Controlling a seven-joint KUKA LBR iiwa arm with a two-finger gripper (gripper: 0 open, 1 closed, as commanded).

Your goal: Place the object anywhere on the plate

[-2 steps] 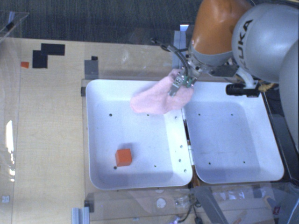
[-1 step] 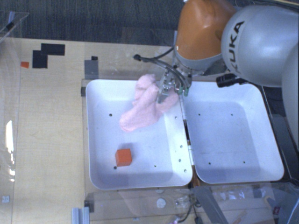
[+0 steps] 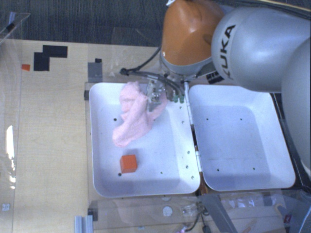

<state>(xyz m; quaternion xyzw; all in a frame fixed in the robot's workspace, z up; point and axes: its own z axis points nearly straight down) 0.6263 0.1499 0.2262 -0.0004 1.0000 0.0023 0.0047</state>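
Arm: you see the grey KUKA arm reaching in from the right, its orange band above the far edge of the left bin.
Gripper: the gripper sits low over the far part of the left bin, near the edge it shares with the right bin. Its fingers are clenched on the upper end of the pink cloth, which shows pinched between them.
Pink cloth: the pink cloth hangs from the gripper and trails toward the middle of the left bin, its lower end resting on the bin floor.
Orange block: 1 small orange block lies on the floor of the left bin, toward the near-left corner, apart from the cloth.
Left bin: the left bin holds the cloth and the block.
Right bin: the right bin stands just beside it, the 2 rims touching.
Bench: the bench is pale wood, with black markings near its far-left corner.
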